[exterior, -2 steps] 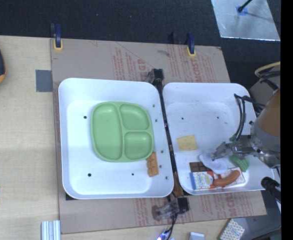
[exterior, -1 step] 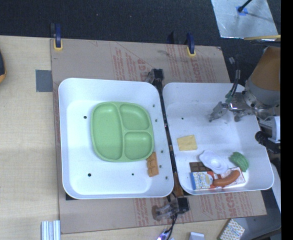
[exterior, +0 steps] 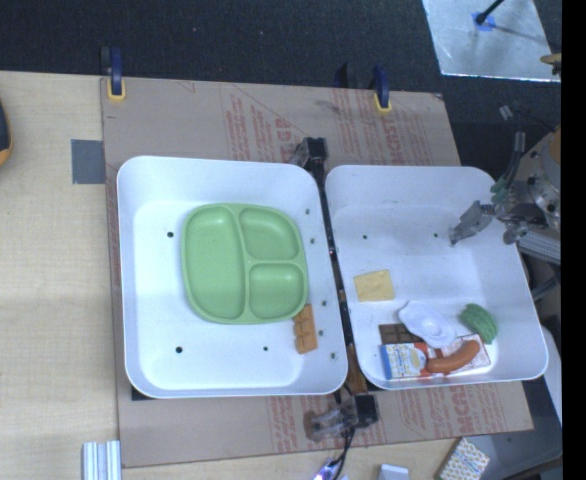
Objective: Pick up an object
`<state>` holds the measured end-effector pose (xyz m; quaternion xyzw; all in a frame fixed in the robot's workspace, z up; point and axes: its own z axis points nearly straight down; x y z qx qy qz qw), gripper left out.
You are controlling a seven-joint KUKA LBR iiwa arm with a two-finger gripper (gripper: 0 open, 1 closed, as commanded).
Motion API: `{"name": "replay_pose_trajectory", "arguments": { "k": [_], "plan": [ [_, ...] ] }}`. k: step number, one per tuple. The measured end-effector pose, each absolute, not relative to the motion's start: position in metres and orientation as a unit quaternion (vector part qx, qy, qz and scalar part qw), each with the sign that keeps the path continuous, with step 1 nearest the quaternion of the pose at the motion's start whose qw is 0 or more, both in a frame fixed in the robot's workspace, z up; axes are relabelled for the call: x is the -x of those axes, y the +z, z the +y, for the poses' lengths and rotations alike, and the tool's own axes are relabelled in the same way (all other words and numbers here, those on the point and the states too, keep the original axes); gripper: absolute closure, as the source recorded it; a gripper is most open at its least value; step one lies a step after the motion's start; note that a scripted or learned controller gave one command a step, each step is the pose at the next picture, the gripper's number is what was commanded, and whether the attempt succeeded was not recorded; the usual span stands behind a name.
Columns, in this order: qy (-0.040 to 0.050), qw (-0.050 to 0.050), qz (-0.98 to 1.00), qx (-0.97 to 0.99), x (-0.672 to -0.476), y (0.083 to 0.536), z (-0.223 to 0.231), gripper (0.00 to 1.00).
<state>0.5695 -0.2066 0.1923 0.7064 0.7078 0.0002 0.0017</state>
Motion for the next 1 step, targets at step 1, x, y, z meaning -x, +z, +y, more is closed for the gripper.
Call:
{"name": "replay_pose_trajectory", "arguments": {
  "k": [1],
  "plan": [
    [-0.001, 0.0, 0.71, -0.704, -0.5702, 0.1988, -0.206, 1.0]
  ]
}}
